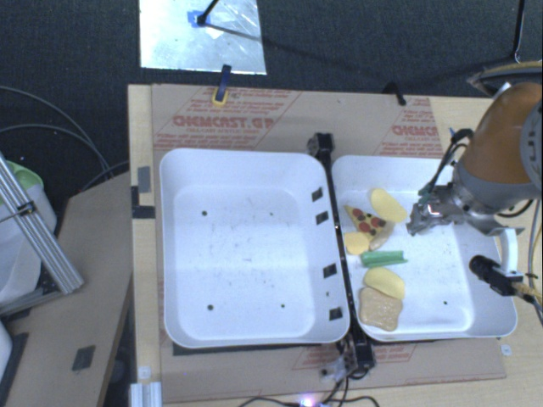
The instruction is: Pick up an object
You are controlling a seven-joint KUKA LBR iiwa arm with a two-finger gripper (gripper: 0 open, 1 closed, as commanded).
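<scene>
Several toy foods lie along the left side of the right bin (450, 312): a yellow oval piece (388, 204), a pizza slice (366, 221), a pale yellow piece (357, 242), a green stick (383, 259), another yellow piece (384, 281) and a tan bread slice (379, 309). My gripper (422, 220) hangs over the right bin, just right of the yellow oval piece and the pizza slice. I see nothing between its fingers from this angle.
The left bin (246, 244) sits beside the right one, with a black hinge strip (335, 236) between them. The arm's orange band (509, 142) looms over the right bin's far right side. A black fitting (492, 274) sits near the right rim.
</scene>
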